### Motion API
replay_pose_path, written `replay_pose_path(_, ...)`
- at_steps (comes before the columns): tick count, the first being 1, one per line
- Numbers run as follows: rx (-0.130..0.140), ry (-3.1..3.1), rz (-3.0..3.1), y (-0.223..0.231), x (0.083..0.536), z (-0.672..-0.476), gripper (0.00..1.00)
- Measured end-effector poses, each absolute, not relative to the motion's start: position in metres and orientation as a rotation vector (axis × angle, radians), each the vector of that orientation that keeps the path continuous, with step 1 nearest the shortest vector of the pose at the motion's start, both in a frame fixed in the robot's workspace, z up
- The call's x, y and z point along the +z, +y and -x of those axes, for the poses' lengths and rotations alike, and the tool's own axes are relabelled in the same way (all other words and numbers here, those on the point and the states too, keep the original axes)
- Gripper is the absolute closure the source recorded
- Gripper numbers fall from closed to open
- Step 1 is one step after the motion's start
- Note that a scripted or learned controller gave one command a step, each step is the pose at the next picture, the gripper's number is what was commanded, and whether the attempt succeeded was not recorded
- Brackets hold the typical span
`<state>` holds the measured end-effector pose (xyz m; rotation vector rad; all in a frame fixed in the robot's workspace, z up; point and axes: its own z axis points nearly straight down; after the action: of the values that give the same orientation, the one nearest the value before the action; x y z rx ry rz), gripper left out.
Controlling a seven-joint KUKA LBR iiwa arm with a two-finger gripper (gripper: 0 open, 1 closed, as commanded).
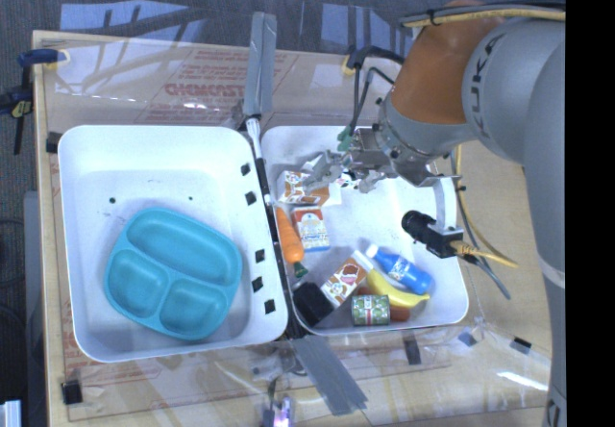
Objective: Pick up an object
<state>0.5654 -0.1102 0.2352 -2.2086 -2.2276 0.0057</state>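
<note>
Nearest the camera, along the front wall of the right bin [452, 305], a green can [370, 310] is seen on its side beside a banana [399, 290], with a blue bottle [399, 269] just behind them and a small printed carton [342, 283] next to a black object [311, 303]. Farther back, a carrot [289, 235] is laid along the divider, touching a small orange-and-white carton [311, 228]. Behind that, a crumpled printed packet [306, 185], white with orange and dark markings, is found near the bin's far-left corner. The gripper [357, 165] is positioned just beside this packet, low over the bin; whether its fingers are apart or together cannot be told. A blue divided plate [173, 271] is held in the left bin [86, 165].
</note>
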Motion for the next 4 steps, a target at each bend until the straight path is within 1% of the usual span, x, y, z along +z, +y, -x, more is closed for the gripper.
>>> replay_pose_path(1,0.003,-2.219,2.223,-0.212,0.281,-0.554,0.0)
replay_pose_path(2,0.007,-1.735,2.612,-0.194,0.25,-0.51,0.0)
replay_pose_path(3,0.004,-1.624,2.684,-0.202,0.242,-0.496,0.0)
replay_pose_path(4,0.002,-1.677,2.653,-0.202,0.109,-0.477,0.0)
